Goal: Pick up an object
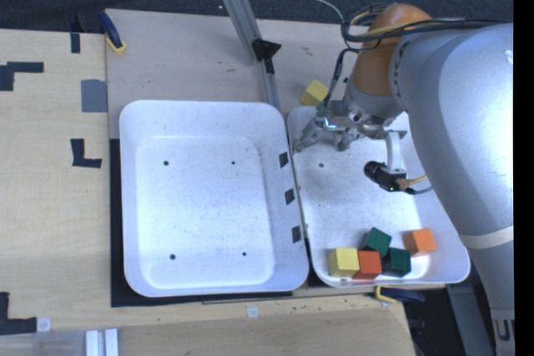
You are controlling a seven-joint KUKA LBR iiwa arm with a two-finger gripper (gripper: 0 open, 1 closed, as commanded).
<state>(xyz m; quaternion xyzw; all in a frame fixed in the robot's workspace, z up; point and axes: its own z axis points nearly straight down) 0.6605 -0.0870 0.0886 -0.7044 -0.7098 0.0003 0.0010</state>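
Several small blocks lie at the near end of the right bin (334, 179): a yellow block (342, 261), a red block (369, 263), two green blocks (377, 240) (398, 261) and an orange block (420, 241). Another yellow block (315, 92) lies at that bin's far rim, just behind the wrist. My gripper (324, 137) hangs low over the far left corner of the right bin. Its fingers (304, 137) stand open with nothing between them. The yellow block at the rim is outside the fingers. The big grey arm covers the bin's right side.
The left bin (204, 125) lies beside the right one, their rims touching. A slanted metal pole (242, 8) runs down to the far rim between them. A black cable plug (380, 173) hangs off the arm over the right bin. A blue clamp (111, 31) sits at the bench's far left.
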